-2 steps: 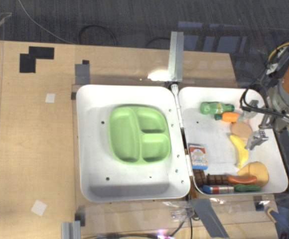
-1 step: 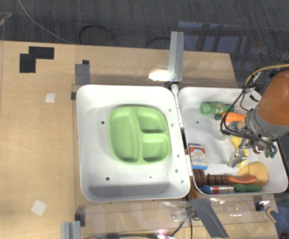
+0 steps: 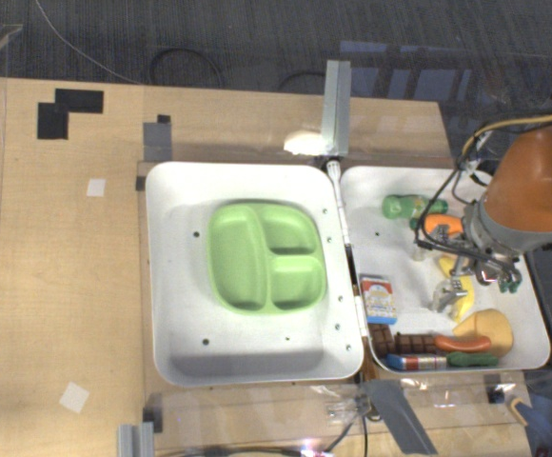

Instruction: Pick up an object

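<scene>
Object: I see a yellow piece (image 3: 458,293) under my gripper, in the right bin, roughly mid-way down its right half. It looks curved and glossy, partly covered by the fingers, so I cannot make out its whole shape.
Gripper: my gripper (image 3: 454,288) is low over that yellow piece, metal fingers pointing down around it. I cannot tell whether they are spread or closed, nor whether they grip anything.
Arm: the orange band (image 3: 535,184) sits above the wrist, entering from the right, with cables looping beside it.
Neighbours: an orange item (image 3: 441,225) lies just above the gripper, a green bottle (image 3: 404,206) beyond that near the bin's top. A tan rounded lump (image 3: 486,329) lies just below right of the yellow piece.
Further out: a small box (image 3: 378,299) with a red and blue label lies left of the gripper. A brown bar (image 3: 419,343) and a marker (image 3: 426,361) lie along the bottom edge.
Right bin: white, shallow (image 3: 371,184).
Left bin: white (image 3: 176,284), holding a green divided tray (image 3: 265,257) near its middle.
</scene>
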{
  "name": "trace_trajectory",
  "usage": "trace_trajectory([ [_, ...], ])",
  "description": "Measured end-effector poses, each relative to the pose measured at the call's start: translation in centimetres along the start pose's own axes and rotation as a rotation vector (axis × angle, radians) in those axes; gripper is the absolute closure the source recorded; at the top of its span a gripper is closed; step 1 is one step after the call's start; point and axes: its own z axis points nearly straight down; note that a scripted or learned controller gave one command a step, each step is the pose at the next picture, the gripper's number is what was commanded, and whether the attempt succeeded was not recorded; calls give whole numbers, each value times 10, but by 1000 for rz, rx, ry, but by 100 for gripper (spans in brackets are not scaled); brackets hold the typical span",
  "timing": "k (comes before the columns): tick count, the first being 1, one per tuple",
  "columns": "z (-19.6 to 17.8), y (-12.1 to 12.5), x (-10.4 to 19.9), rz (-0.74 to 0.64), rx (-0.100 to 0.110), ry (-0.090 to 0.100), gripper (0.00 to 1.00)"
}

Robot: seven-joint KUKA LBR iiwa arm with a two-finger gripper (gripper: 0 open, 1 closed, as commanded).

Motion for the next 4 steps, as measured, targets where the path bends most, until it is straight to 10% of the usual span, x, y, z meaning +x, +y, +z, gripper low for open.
trace_trajectory([
  [1,1,4,-23,-47,-1,-1,0],
  [2,-15,5,-29,-53,4,-18,100],
  [3,-166,-26,-39,-91,3,-9,100],
  [4,-210,26,-118,52,-4,-2,100],
])
